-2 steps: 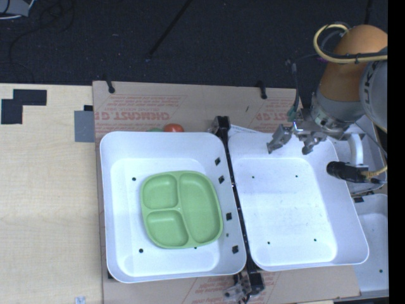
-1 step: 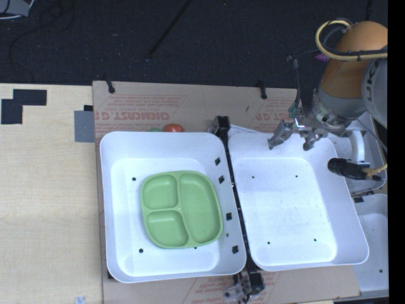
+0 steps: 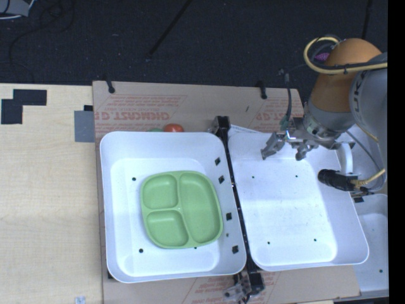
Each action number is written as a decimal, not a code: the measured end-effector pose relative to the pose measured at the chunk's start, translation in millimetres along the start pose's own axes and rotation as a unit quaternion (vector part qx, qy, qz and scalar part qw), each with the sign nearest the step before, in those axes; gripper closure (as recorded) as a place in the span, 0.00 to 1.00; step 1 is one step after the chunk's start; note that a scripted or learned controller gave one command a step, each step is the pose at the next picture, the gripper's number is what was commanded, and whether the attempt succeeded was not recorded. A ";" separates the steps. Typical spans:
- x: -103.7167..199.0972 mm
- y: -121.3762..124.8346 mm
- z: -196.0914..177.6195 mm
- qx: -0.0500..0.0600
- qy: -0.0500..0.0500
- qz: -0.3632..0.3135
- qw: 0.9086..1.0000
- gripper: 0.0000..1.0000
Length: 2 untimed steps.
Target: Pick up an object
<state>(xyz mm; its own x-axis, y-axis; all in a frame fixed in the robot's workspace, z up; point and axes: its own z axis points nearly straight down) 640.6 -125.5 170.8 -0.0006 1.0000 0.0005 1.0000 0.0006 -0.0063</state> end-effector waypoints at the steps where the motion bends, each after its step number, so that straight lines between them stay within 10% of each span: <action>1: 8.0 -4.2 59.7 0.000 0.000 0.000 1.000 0.00; 2: 9.6 -4.4 84.6 -0.001 0.000 0.000 1.000 0.00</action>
<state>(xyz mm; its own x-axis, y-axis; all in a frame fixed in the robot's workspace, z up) 635.6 -115.8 86.3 -0.0016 1.0000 0.0004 1.0000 0.0016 -0.0049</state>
